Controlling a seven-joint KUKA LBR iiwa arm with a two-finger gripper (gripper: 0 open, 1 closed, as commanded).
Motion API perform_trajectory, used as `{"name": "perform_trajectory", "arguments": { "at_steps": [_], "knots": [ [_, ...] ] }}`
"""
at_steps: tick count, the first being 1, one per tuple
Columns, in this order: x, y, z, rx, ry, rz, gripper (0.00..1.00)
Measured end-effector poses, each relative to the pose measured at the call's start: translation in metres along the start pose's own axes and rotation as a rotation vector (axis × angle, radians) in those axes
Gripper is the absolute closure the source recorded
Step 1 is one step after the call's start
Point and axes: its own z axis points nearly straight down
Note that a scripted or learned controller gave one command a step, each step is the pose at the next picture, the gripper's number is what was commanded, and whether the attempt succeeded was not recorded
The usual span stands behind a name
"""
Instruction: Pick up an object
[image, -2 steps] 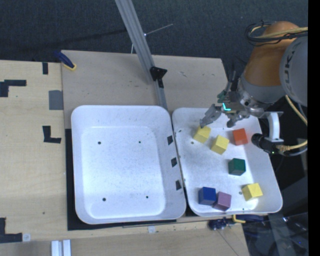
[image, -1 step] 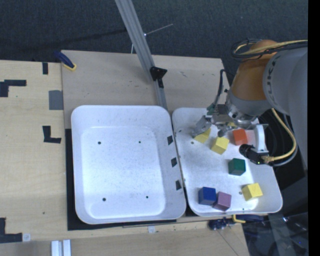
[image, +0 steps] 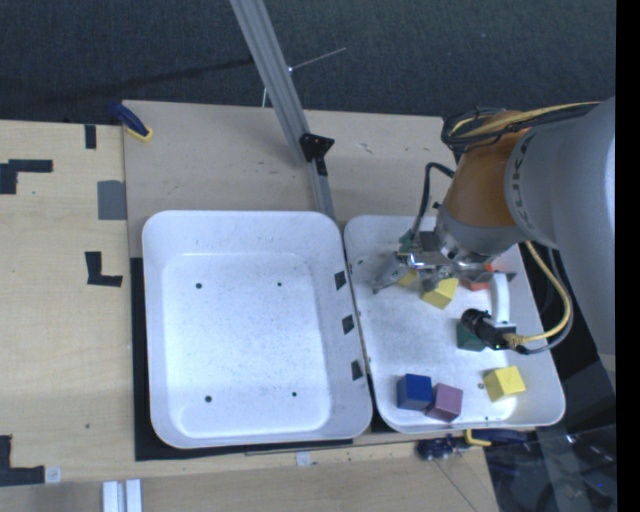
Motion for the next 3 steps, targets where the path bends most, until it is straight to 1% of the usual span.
{"name": "perform_trajectory", "arguments": {
  "at_steps": [1, 2, 3],
  "knots": [
    [0.001, -0.001, 0.04, 0.0, 0.0, 0.0, 0.0],
    [0.001, 0.0, 0.028, -0.003, 0.001, -0.001, 1.0],
    [-0.008, 0.001, -0.021, -0.01, -0.001, 0.001, 1.0]
  ]
}}
